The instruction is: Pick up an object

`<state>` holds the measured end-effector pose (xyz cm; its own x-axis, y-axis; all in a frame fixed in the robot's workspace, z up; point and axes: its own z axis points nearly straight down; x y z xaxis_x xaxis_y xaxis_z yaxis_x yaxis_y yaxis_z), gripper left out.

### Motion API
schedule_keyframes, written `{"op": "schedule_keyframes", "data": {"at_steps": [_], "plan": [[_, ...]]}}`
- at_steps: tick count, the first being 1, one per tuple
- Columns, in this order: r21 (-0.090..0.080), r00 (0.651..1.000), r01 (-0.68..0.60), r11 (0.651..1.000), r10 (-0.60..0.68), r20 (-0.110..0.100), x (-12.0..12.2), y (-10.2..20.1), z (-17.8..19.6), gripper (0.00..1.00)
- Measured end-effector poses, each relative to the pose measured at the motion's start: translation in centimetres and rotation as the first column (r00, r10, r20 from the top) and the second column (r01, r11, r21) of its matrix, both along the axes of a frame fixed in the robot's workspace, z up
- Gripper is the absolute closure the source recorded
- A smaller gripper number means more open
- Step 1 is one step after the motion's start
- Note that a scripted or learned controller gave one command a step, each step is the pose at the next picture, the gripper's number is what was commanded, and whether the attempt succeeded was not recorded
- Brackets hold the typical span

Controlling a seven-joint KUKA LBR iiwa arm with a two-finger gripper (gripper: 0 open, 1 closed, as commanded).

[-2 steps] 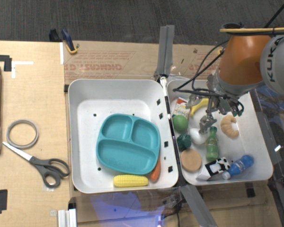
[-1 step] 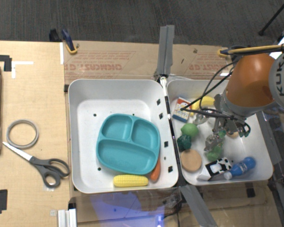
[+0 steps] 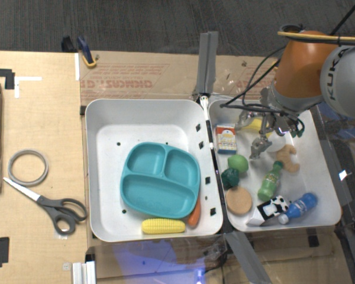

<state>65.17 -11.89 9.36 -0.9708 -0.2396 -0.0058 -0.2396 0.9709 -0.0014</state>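
Grey metal, the hand [image 3: 261, 142] hangs over the upper middle of the right bin [image 3: 319, 158], beneath the arm's orange band [image 3: 305, 67]; whether it is spread or pressed together cannot be told, and nothing is seen between its tips. Just left of it stands a small red and white carton [image 3: 226, 139]. Below and to its left lie a light green ball [image 3: 238, 163] and a dark green item [image 3: 230, 177]. Directly below lies a green bottle [image 3: 270, 181], with a tan figure [image 3: 286, 157] just to the hand's right. Further below rest a tan disc [image 3: 239, 200], a black and white toy [image 3: 272, 208] and a blue bottle [image 3: 299, 206]. Well to the left, the left bin [image 3: 106, 129] holds a teal divided plate [image 3: 161, 179], a corn cob [image 3: 163, 225] and an orange item [image 3: 194, 215]. Scissors [image 3: 53, 207] and a tape roll [image 3: 28, 167] lie on the desk [image 3: 35, 117] far left.
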Motion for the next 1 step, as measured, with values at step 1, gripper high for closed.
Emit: {"op": "schedule_keyframes", "data": {"at_steps": [1], "plan": [[-0.001, 1.000, 0.001, 1.000, -0.001, 0.007, 0.17, -0.01, 1.11, 1.00]]}}
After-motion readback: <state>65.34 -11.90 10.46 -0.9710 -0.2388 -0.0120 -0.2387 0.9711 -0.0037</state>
